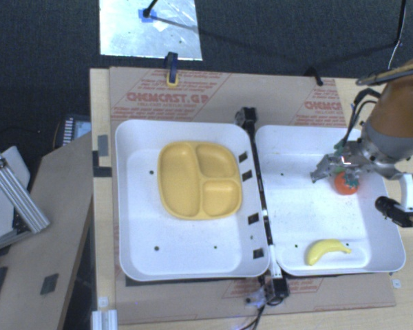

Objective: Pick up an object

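Divided plate (198, 180) in left bin (134, 205); banana (326, 251), tomato (345, 183) in right bin (296, 205)

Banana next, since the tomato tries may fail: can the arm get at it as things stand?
Probably yes: the banana lies alone near the right bin's front wall, apart from the tomato beside the gripper.

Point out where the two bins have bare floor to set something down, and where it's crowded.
Right bin: bare floor runs from the divider to the gripper, and down to the banana. The far right corner is crowded: the gripper sits over the red-orange tomato-like toy. Left bin: the yellow divided plate fills the middle, leaving a bare strip along the near wall and left side.
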{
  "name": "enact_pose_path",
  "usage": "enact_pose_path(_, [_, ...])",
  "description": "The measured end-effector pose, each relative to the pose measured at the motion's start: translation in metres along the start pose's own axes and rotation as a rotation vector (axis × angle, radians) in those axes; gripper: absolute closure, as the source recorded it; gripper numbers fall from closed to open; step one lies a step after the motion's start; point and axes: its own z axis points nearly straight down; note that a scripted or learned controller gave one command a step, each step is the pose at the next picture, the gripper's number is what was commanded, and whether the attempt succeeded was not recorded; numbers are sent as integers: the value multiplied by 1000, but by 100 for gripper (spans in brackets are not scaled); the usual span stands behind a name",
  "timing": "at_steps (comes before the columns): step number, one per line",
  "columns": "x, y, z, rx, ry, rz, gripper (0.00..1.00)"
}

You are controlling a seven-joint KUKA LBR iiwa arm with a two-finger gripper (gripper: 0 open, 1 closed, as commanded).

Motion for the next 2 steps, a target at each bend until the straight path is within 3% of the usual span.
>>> enact_pose_path(2, [5, 8, 73, -2, -1, 0, 0])
